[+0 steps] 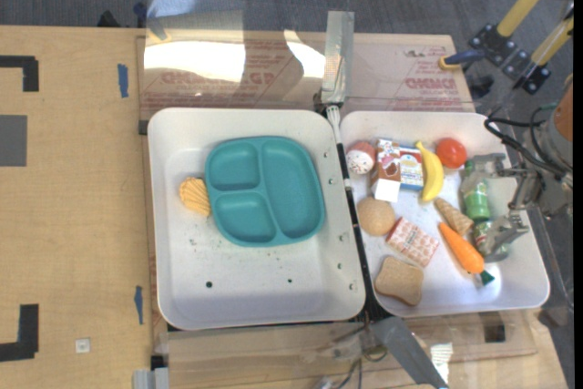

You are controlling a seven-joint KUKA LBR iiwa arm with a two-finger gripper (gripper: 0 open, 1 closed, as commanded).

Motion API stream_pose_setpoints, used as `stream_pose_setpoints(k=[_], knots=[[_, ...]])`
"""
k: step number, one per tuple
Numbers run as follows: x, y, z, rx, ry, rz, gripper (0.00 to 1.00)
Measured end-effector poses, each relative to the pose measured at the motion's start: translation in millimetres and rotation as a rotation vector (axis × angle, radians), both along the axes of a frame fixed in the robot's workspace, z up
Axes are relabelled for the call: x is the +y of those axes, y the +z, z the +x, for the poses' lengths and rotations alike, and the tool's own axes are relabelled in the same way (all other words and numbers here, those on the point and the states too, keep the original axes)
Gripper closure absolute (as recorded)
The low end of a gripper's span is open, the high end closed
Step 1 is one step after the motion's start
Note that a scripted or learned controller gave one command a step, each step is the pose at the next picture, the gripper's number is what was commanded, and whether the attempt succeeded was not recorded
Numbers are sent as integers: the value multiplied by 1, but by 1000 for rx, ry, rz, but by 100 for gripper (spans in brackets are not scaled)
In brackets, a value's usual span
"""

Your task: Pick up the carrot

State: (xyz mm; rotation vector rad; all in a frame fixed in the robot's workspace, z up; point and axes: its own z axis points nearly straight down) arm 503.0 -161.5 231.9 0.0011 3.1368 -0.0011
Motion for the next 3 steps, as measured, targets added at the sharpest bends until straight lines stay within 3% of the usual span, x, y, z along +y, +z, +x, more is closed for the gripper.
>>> stream_pose_setpoints(k=[1,2,3], knots=[[9,-132,-14,12,-88,3,0],[9,-116,-8,-5,-86,0,100],[101,-44,39,-8,59,3,100]])
